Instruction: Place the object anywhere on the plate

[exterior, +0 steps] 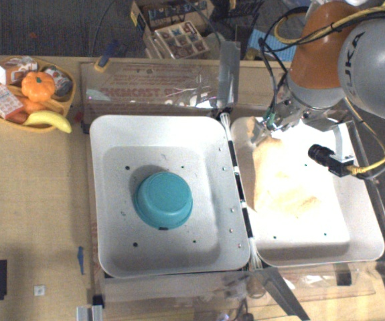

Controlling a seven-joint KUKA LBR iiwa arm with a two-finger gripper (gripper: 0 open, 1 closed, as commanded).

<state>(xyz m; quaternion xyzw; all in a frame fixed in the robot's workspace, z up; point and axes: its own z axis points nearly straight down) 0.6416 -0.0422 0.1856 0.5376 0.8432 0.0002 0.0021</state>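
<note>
- The object to be placed cannot be picked out for certain. The nearest candidate is a pale tan patch (282,186) on the floor of the right bin (359,239), blurred and washed out by glare. It may be a flat thing or just a reflection.
- If that patch is the object, it is likely thin, light and soft. It would lie flush with the floor, offer little to pinch, and be best taken at an edge or a raised fold. This is a guess.
- The plate (164,199) is teal and round and sits near the middle of the left bin (105,179). It is well apart from the tan patch, with the two bins' adjoining walls between them.
- The plate's top looks smooth and slightly domed, so a light thing could slide off unless it is set down near the centre.
- The arm (326,45) reaches in over the right bin's far corner, its tip at the patch's upper end.
- Whether the jaws are wide, narrow or holding anything cannot be told, since the wrist and cables hide them.
- A basket (28,92) with a banana and a small pumpkin stands on the tabletop (31,212), far left and clear of the work.
</note>
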